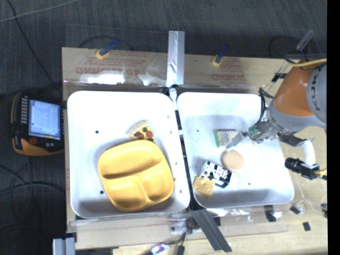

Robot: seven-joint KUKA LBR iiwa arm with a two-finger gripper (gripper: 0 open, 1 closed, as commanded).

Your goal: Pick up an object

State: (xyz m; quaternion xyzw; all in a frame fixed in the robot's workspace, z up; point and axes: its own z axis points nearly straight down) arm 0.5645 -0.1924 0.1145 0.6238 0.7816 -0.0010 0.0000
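Gripper (pixel 249 134) low over the right bin (pixel 276 185) — finger state hard to tell — just right of a green packet (pixel 226 137), then largest to smallest: yellow tray (pixel 136 175) in the left bin (pixel 85 142), black-and-white card (pixel 216 173), tan round (pixel 232 160), yellow block (pixel 203 186).

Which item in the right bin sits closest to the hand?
The green packet, just left of the hand. The tan disc, dice card and yellow block lie farther toward the front.
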